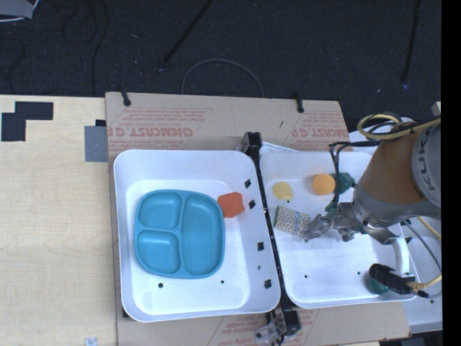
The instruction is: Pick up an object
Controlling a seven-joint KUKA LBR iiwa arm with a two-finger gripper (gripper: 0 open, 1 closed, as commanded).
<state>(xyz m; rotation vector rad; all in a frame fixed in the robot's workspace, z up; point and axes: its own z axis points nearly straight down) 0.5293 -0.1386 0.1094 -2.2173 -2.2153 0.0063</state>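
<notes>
My gripper (315, 230) hangs low over the right bin (338, 294), reaching in from the right. Its tip is at the right edge of a flat green-and-white patterned piece (289, 220); I cannot tell whether it touches it. A pale yellow lump (282, 190) lies at the back left of this bin. An orange ball (323, 184) sits at the back, with a small teal thing (346, 181) beside it, partly hidden by the arm. Nothing shows held in the gripper.
The left bin (144, 168) holds a blue divided plate (179, 233) and an orange-red block (231, 204) at the plate's upper right corner. A black divider with clips (263, 225) runs between the bins. The arm's grey and orange body (392, 182) covers the right bin's right side.
</notes>
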